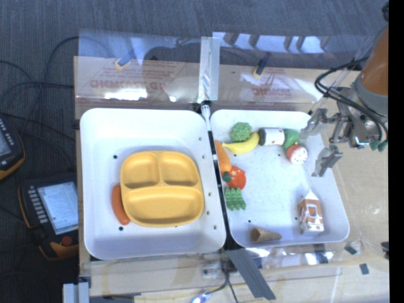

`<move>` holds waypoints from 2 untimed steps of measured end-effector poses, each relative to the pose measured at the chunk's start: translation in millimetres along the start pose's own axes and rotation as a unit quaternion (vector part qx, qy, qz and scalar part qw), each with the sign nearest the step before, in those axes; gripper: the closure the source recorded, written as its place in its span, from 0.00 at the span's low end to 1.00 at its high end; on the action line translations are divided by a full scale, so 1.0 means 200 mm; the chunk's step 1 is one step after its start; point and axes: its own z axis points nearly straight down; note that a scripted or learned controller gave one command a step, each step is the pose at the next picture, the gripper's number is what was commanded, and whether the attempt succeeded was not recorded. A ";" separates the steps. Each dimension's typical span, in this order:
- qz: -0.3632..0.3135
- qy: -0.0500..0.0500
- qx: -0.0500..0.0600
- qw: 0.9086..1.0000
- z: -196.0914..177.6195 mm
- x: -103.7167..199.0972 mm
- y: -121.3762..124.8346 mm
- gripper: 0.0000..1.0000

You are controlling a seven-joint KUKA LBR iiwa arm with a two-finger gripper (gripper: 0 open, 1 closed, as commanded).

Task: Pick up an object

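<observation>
Here we see the banana (243, 144) lying lengthwise left of the pincer (320, 141), its tip toward the pincer, whose fingers hang spread apart over the bin's (334, 223) right rim.

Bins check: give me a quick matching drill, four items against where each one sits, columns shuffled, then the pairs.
Items:
1. yellow tray
2. banana
3. small carton
4. brown cone

Places:
A. right bin, near front edge
B. left bin, centre
C. right bin, front right corner
D. right bin, back, beside the broccoli

Pairs: 1-B, 2-D, 3-C, 4-A
</observation>
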 end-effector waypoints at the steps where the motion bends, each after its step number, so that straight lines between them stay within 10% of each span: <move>1: 0.049 0.002 0.000 0.999 0.56 0.36 -0.05 0.00; 2: -0.010 -0.002 0.001 1.000 0.92 -0.32 -0.22 0.00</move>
